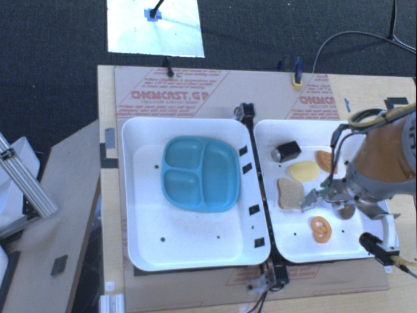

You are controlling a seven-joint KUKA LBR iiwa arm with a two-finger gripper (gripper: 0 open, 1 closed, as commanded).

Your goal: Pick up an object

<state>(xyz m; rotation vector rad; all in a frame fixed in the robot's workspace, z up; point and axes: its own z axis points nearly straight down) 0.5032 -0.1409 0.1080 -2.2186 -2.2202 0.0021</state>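
Toast, a tan slice of toy bread (290, 192), lies in the right white bin (270, 150), touching the left side of the grey metal gripper (313, 199), so a good grab would mean going slowly and closing right around its edge. I cannot tell if the gripper is grabbing anything. The grey and orange arm (386, 155) reaches in low from the right, with a small orange pretzel (320, 229) just below the gripper.

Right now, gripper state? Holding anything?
Gripper: low in the right bin, tips at the edge of the bread slice. Cannot tell whether it is open or closed; nothing is visibly held.
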